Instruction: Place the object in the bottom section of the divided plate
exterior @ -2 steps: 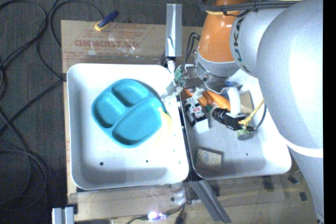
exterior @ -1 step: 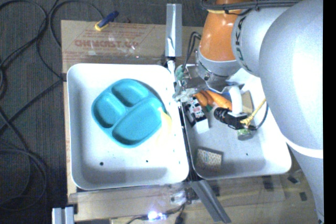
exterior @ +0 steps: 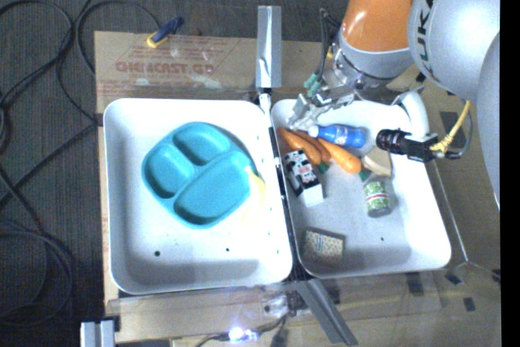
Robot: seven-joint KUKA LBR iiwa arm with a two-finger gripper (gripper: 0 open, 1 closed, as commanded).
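1. Nearest us in the right bin point(exterior: 422, 252) lies a small patterned pad point(exterior: 324, 243), flat and apart from the other items. We leave it alone.
2. A little farther back, a green can point(exterior: 376, 197) lies on its side right of centre, and a small black-and-white block point(exterior: 303, 173) sits close to the bin's left wall.
3. In the left bin point(exterior: 130, 248) the blue divided plate point(exterior: 201, 172) sits tilted, its large section nearest us and two smaller sections farther back. We judge the near, large section to be the target, and nothing lies in it yet.
4. Farther in the right bin, two carrots point(exterior: 321, 149) lie crossed, touching a white bottle with a blue label point(exterior: 341, 135). This cluster sits just under the gripper.
5. The gripper point(exterior: 321, 106) hangs over the far left corner of the right bin, just above the bottle and carrots. We cannot tell how the jaws stand, and we see nothing clearly held.
6. Which item counts as the object is unclear; we guess the bottle or a carrot, given where the gripper is.
7. To do this step well, we want the descent centred on one item only, jaws across its narrow width, clear of the touching neighbour and the bin wall.
8. Lift straight, cross the divider, lower into the near section before release.
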